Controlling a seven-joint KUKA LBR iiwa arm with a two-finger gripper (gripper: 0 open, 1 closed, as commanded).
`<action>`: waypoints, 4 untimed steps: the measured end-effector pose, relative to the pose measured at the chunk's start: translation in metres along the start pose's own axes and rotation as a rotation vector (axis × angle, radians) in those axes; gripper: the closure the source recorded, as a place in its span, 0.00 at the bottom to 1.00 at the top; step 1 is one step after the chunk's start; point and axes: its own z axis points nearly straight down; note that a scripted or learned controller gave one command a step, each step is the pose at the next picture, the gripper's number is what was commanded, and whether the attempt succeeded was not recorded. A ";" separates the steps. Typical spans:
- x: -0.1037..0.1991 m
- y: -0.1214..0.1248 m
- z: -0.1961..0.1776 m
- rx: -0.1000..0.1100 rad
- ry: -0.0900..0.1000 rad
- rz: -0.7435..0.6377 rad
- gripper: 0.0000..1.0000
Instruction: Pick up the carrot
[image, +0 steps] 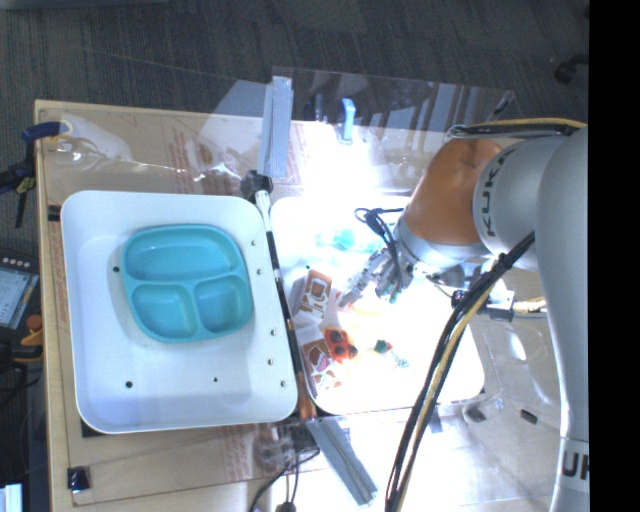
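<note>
You can see the end effector (372, 284) low over the right bin (300, 215), which is washed out by bright light. Its tips point down and to the left, but the glare is too strong to tell how they stand or what they hold. Just below and left of it lies a small orange thing with a green end, likely the carrot (341, 346), apart from the tips. Beside the carrot are little brown and white toy blocks (316, 292). A small green bit (381, 347) lies to its right. The left bin (90, 300) holds a blue tray (186, 280) with three sections. Both bins sit on the surface (130, 130).
</note>
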 end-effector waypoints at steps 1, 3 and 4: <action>0.005 -0.033 0.009 -0.001 -0.002 0.015 1.00; -0.002 -0.027 -0.114 -0.002 -0.003 0.321 0.00; -0.006 -0.021 0.010 -0.001 -0.001 0.065 0.00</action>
